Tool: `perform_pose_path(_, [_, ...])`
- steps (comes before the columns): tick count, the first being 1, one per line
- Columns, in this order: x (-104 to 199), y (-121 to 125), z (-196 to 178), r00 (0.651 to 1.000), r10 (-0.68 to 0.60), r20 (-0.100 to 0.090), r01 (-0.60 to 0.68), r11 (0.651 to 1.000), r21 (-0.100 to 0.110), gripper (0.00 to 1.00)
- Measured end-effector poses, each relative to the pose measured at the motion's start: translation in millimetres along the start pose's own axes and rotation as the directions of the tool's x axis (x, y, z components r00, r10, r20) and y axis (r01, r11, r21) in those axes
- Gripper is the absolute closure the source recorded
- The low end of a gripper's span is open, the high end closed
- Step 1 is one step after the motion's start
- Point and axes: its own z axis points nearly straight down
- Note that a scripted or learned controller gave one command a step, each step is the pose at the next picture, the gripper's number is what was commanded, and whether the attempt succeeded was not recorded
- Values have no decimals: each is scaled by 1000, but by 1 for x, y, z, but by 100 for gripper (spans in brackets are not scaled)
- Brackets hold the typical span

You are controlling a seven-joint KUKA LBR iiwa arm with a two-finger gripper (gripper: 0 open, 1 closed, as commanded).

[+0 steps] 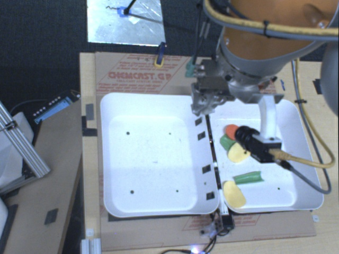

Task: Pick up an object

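The end effector [204,106] hangs at the right bin's [302,157] upper-left corner, its grip unreadable, nothing visibly held; picking the yellow piece [233,193] near the front calls for repositioning first

We see two bins side by side on a board [137,74] lying on the surface [53,157]; the left bin [114,142] and right bin [296,194] touch along a middle seam; inside the right bin, near that seam, a small cluster of pieces [233,142] lies toward the back, a long piece [248,178] sits nearer the front, and a round piece [234,193] lies in front of it; the arm [265,30] hangs over the right bin's back; a sheet [125,13] lies behind the board.
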Motion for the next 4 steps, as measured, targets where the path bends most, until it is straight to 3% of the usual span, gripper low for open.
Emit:
perform_pose_path(1, [-1, 0, 0, 1000, 2, 1, -2, 1000, 1, 0])
perform_pose_path(2, [-1, 1, -11, 1000, -3, 0, 3, 1000, -2, 100])
perform_pose_path(3, [-1, 1, -11, 1000, -3, 0, 3, 1000, -1, 0])
perform_pose_path(4, [-1, 1, -22, 1000, -7, -1, 7, 1000, -4, 100])
